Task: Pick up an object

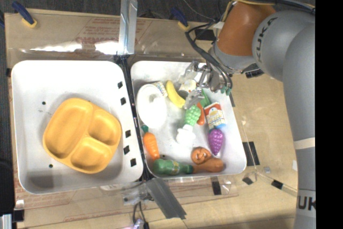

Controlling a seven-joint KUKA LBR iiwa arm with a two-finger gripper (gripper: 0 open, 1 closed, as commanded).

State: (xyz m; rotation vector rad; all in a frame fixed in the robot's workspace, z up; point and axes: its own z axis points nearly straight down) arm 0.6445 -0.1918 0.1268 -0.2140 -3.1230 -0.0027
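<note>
My gripper (197,81) hangs over the upper middle of the right bin (236,131), just right of a yellow banana (174,94) and above a green toy vegetable (192,114). Nothing is visibly held between its fingers. Around it lie a white cup (151,105), a small red-and-white carton (214,114), a purple grape bunch (215,140), a white bottle shape (185,134), an orange carrot (150,145), a green cucumber (170,167) and a brown pastry-like toy (205,160). The arm (278,45) reaches in from the right.
The left bin (32,78) holds a yellow divided plate (81,134). A black divider strip (128,110) separates the bins. Cables (198,29) run behind the right bin near the orange wrist band (241,27).
</note>
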